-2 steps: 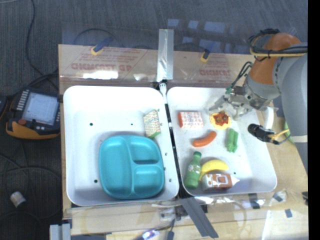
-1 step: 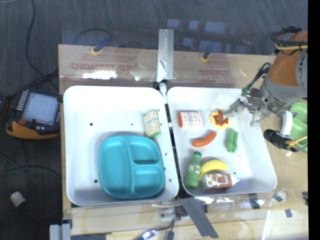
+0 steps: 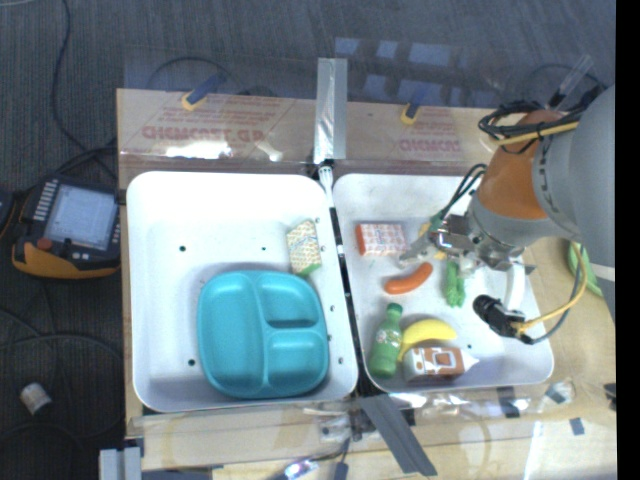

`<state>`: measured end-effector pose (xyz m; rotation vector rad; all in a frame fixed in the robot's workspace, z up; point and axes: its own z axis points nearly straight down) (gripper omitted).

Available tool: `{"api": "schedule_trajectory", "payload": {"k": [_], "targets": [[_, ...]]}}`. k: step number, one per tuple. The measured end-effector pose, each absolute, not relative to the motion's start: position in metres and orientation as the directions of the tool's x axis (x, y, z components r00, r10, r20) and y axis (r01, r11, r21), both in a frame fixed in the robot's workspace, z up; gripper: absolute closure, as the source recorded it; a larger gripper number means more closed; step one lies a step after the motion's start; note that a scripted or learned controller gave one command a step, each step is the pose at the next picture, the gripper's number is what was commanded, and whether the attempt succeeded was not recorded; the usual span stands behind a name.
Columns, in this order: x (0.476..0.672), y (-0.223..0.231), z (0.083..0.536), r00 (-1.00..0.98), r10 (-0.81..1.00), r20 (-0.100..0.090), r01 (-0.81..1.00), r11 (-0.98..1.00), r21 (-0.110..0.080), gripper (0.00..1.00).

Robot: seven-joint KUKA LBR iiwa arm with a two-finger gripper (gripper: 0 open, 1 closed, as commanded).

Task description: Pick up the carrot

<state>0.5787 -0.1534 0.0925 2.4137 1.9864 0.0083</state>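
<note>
Carrot: the small orange plastic carrot (image 3: 408, 280) lies flat on the floor of the right shallow white bin (image 3: 520, 368), near its middle, tilted.
Gripper: the two-finger gripper (image 3: 432, 246) sits low just above the carrot's right end; whether its fingers are apart or together I cannot tell.
Arm: the grey arm with an orange band (image 3: 510, 183) reaches in from the right.
Neighbours: a red-and-white packet (image 3: 381, 237) beyond the carrot, a green bottle (image 3: 387, 338) and a yellow banana (image 3: 428, 331) nearer.
Left bin: a teal divided plastic tray (image 3: 262, 334).
</note>
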Motion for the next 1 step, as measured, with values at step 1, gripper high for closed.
{"api": "schedule_trajectory", "payload": {"k": [1], "targets": [[0.5959, -0.2101, 0.1237, 0.435, 0.9, 0.003, 0.9, -0.435, -0.004, 0.0]]}}
